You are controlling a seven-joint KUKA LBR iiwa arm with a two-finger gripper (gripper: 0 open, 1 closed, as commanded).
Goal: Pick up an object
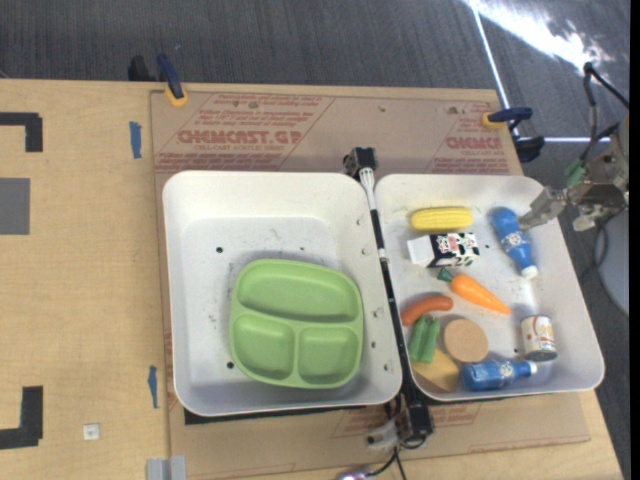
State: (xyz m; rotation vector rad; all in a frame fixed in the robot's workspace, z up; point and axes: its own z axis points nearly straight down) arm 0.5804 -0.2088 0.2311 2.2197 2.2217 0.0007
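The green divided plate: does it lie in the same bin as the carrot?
No, the green divided plate lies in the left bin; the carrot lies in the right bin.

Single fixed cam overhead, tilted down at desk (80,268); both bins framed mid-range, arm side at 3 o'clock.

Glossy white plastic bins (190,268) on matt brown cardboard (300,133).

Red "CHEMCAST GP" is printed on the brown board (330,118).
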